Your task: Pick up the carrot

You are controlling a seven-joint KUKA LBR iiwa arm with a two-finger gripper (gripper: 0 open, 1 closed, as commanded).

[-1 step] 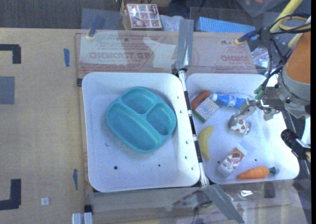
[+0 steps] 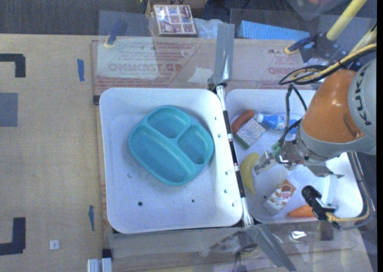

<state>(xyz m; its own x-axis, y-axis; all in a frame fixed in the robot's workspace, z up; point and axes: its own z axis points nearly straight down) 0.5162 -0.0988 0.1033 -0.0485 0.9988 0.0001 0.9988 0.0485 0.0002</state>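
One gripper [image 2: 267, 163], its state impossible to tell, is hovering beside the banana [image 2: 249, 170]; risk: grabbing it, not the carrot [image 2: 299, 211].

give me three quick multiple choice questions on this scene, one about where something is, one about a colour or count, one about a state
1. Where does the carrot lie?
A. in the left bin, on the plate
B. in the right bin, near its front edge
C. on the bench outside both bins

2. What colour is the divided plate?
A. red
B. turquoise blue
C. yellow

3. What is the carrot's state?
A. lying in the bin, below the arm
B. lifted clear above both bins
C. resting on the divided plate

Answers:
1. B: the orange carrot sits low in the right bin, right of the small carton.
2. B: the plate in the left bin is plainly turquoise blue.
3. A: the carrot lies on the bin floor, partly behind a black part of the arm; the gripper is over by the banana.
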